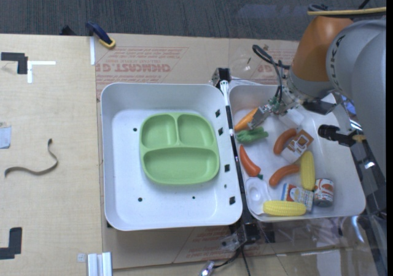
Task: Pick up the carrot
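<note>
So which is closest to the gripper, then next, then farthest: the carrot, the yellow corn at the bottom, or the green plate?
1. Carrot, right beside the gripper, right bin.
2. Yellow corn, bottom of the right bin.
3. Green plate, left bin; nearly ties with the corn.

The gripper (263, 115) sits over the carrot (246, 119), hiding the carrot's right end; whether the two touch is too small to tell. The arm (344, 54) runs out past the right edge. The small packet (302, 141) bears print that seems too blurred to read.
</note>
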Tool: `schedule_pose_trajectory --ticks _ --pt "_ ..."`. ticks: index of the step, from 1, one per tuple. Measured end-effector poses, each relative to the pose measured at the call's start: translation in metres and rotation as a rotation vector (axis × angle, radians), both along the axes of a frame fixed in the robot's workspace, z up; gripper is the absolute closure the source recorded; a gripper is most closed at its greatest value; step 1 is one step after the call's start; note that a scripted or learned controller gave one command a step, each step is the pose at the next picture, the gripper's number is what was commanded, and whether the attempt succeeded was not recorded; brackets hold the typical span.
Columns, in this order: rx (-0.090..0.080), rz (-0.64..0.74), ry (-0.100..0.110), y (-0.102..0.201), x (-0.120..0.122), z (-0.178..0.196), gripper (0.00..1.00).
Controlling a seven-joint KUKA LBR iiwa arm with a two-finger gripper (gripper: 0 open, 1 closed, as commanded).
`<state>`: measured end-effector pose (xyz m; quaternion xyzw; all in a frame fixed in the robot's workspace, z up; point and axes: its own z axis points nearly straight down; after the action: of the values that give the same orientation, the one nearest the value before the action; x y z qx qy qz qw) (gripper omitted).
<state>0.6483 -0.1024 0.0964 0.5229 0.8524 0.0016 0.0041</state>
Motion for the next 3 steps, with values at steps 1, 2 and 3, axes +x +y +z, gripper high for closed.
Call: schedule_pose_trajectory --ticks 1,2,3 --pt "-0.001 -0.001 0.005 0.0 -0.002 -0.002 0.0" --pt "0.0 -0.251 0.007 0.0 0.011 -0.003 0.0" --pt "-0.001 -0.401 0.012 0.001 0.009 -0.004 0.0"
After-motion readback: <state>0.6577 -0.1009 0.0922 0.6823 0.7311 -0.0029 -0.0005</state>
